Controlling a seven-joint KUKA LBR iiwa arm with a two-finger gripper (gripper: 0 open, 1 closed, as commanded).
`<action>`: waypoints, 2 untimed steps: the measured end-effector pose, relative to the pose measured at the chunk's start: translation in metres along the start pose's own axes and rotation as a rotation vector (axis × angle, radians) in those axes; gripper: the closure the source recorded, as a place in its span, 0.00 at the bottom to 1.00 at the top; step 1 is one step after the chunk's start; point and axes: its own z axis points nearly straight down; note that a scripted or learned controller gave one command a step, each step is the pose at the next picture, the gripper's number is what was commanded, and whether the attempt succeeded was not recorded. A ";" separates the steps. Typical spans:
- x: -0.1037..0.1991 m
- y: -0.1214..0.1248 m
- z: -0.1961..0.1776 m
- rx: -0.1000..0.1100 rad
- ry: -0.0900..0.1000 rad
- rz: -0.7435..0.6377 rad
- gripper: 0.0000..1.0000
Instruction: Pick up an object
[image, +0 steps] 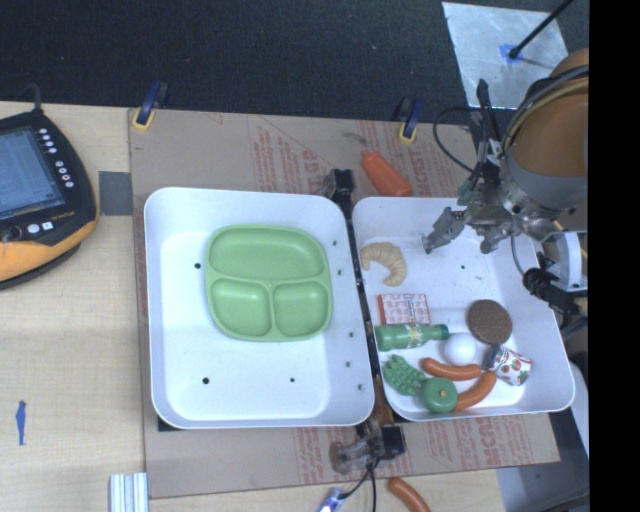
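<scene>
Brown cardboard bench, two glossy white plastic bins; metal two-finger gripper upper right, fingers spread, grasping nothing.

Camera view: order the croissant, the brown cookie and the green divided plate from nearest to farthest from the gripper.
From the gripper:
1. Croissant, right bin, just to its left.
2. Brown cookie, right bin, nearer the camera.
3. Green divided plate, left bin.

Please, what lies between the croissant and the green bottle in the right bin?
In the camera view, a small red-and-white printed packet lies flat between the croissant and the green bottle, just above the bottle.
</scene>
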 end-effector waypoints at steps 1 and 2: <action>-0.029 -0.093 0.122 0.001 -0.001 -0.001 0.00; 0.013 -0.015 0.120 -0.001 -0.001 -0.003 0.00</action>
